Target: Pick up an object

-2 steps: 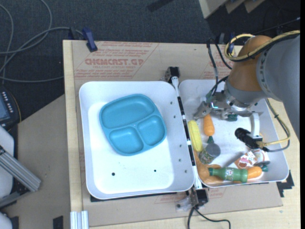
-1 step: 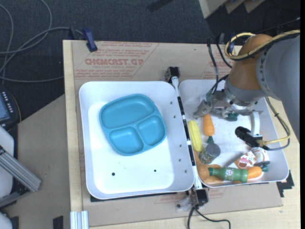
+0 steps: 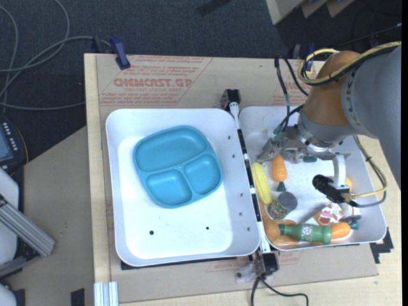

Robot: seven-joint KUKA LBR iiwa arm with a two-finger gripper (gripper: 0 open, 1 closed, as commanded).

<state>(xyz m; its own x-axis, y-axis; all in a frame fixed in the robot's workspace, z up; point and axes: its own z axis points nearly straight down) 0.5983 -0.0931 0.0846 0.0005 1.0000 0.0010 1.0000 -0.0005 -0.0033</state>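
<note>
We are seeing a smooth blue three-compartment plate [image 3: 177, 166] lying in the left bin [image 3: 121, 171]. In the right bin [image 3: 255, 116] a ridged yellow corn cob [image 3: 261, 182] is lying along the left wall, with a small orange carrot [image 3: 279, 168] just beside it. The gripper [image 3: 288, 146] is hovering above the carrot; we cannot tell its state. A green bottle [image 3: 307, 233] is lying near the front.

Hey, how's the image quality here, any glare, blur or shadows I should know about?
Camera view: even, soft lighting; the left bin is bright white, nearly washed out; the blue tray shows mild sheen; the arm looks soft and blurred close to the lens; it shades the right bin; small toys are low in detail.
</note>
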